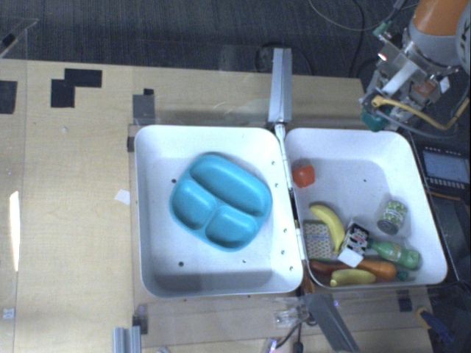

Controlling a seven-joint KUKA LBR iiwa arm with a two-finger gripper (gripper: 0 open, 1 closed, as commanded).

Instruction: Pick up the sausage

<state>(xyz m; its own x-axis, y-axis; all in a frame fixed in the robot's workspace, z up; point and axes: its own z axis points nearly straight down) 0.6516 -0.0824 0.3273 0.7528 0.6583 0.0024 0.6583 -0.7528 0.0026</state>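
Camera view: gripper poised at upper right, above the far rim of the right bin, teal tip hanging just over the edge; how far open, cannot tell from this angle. Nothing seen in its hold. Orange band of the arm above it, at the picture's top corner.

Well apart from the gripper, down at the near wall of that same bin: the sausage, dark red-brown, lying flat along the wall, partly hidden under a yellow banana-like piece and touching an orange carrot. Just above it, closer to the gripper, a banana, a patterned packet and a small black-and-white box. Nearer the gripper, an orange-red block by the dividing wall. Off to the gripper's far side, left bin with a blue divided tray, all on the pale wooden surface.
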